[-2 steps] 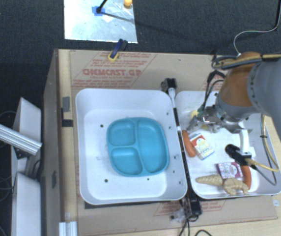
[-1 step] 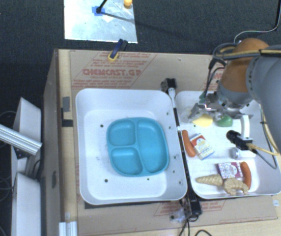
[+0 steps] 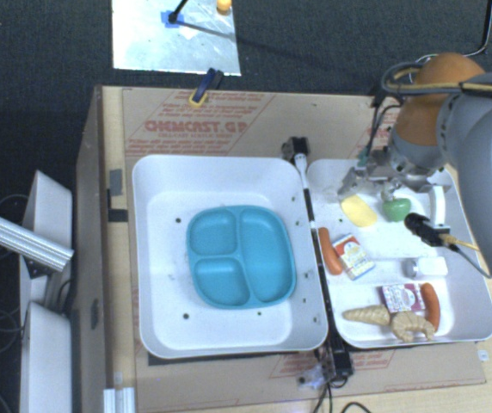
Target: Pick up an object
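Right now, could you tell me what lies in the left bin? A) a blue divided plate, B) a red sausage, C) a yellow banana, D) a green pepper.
A: the blue divided plate lies in the middle of the left bin, while the small food items sit in the right bin.
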